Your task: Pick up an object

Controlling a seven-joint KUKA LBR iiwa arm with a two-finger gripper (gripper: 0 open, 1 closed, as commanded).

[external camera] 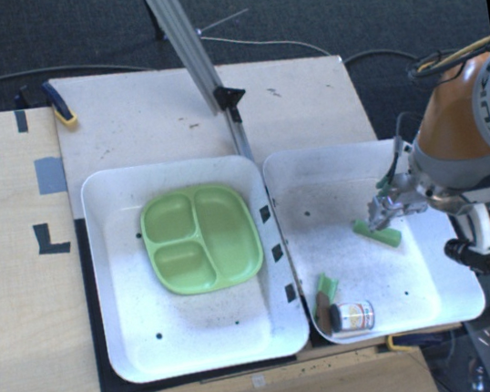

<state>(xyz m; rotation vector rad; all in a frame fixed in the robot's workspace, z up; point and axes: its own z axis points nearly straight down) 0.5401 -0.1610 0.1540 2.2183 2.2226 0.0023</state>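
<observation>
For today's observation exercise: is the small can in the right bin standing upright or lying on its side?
On its side. The can lies lengthwise near the right bin's front edge, its label wall facing up.

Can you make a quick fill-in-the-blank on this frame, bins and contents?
1. The green divided plate lies in the ____ bin.
2. That plate has ____ compartments.
3. The tool is down in the right bin, at a green ____.
4. The small can lies on its side near the right bin's ____ edge.

Missing words: left; three; block; front
</observation>
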